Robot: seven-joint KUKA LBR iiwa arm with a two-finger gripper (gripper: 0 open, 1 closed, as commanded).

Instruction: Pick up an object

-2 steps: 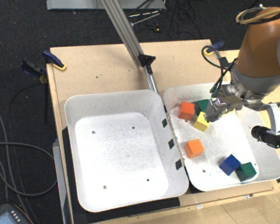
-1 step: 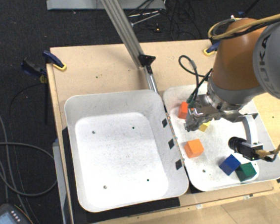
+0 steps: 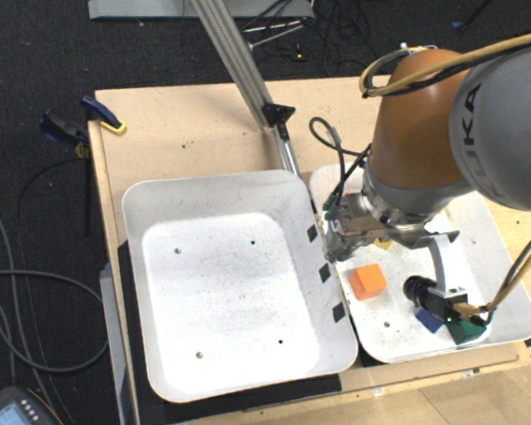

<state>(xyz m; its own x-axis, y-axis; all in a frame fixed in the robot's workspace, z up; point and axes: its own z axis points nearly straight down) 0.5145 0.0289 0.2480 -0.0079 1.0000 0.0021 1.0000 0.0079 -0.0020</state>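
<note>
**Orange block sits just below the claw**

In the right bin (image 3: 504, 323), right of frame centre, the gripper (image 3: 352, 245) hangs under the arm's orange band; how it stands cannot be told. The orange block (image 3: 368, 281) lies just below-right of it, roughly square, no clear long axis.

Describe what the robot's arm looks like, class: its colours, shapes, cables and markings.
The arm is a thick, rounded grey shell bearing dark lettering, with a glossy orange band above the wrist. Tan and black cables loop around it. The gripper is a cluttered metal assembly.
</note>
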